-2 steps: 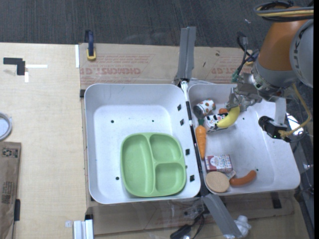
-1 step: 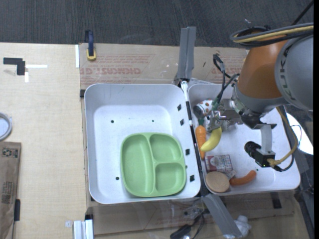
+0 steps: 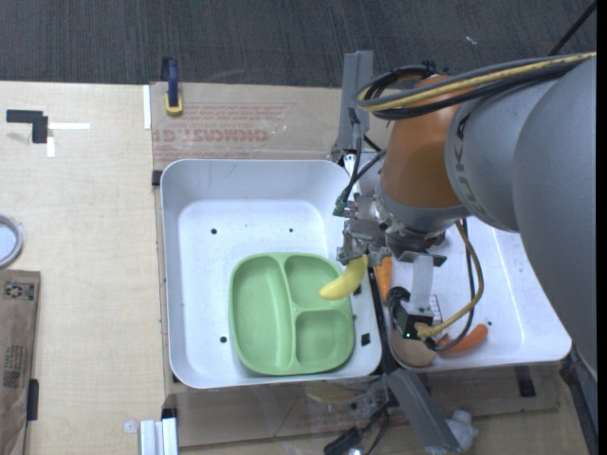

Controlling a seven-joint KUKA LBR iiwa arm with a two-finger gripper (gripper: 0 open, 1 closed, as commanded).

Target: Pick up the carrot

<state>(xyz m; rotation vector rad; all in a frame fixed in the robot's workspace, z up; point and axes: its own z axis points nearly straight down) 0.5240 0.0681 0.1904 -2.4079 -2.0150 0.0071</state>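
Plywood worktop (image 3: 85,216) spans the scene, with dark carpet beyond its far edge. On its left part lie a brown paper bag (image 3: 17,330) at the near edge and a black L-shaped marker (image 3: 28,121) farther back. Right of these sits the left bin (image 3: 180,254). It contains a green divided plate (image 3: 285,316) in its near half. A yellow banana (image 3: 343,281) rests on the plate's right rim. The gripper (image 3: 365,254) hangs directly above the banana, beside the wall between the bins; whether it is apart or together cannot be determined. The arm (image 3: 493,150) covers most of the right bin (image 3: 531,339). The carrot (image 3: 465,339) lies in that bin's near part, right of the gripper and clear of it.
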